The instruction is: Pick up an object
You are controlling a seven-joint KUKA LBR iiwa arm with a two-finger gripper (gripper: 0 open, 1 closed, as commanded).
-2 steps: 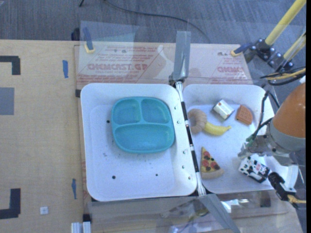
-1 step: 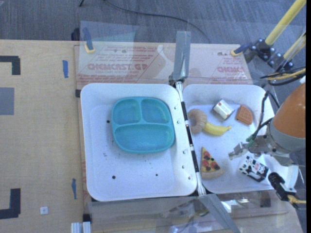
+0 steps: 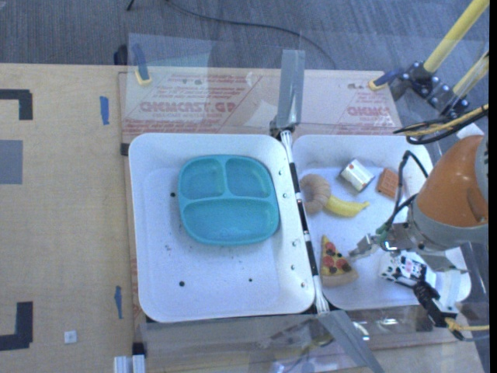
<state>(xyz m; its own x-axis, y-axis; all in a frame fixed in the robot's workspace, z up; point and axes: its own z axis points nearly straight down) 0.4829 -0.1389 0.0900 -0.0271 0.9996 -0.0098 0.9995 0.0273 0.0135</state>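
In the right bin (image 3: 349,148), a pizza slice (image 3: 336,263) with a tan crust, yellow top and red dots lies flat near the front left corner, just beside the gripper (image 3: 371,245), whose opening I cannot tell.

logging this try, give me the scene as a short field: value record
left bin: teal divided plate
right bin: pizza slice, banana, tan mushroom-like toy, small can, orange cracker-like piece
arm: reaches over the right bin's right side
claw: low in the right bin, just right of the pizza slice
held: nothing visibly between the fingers
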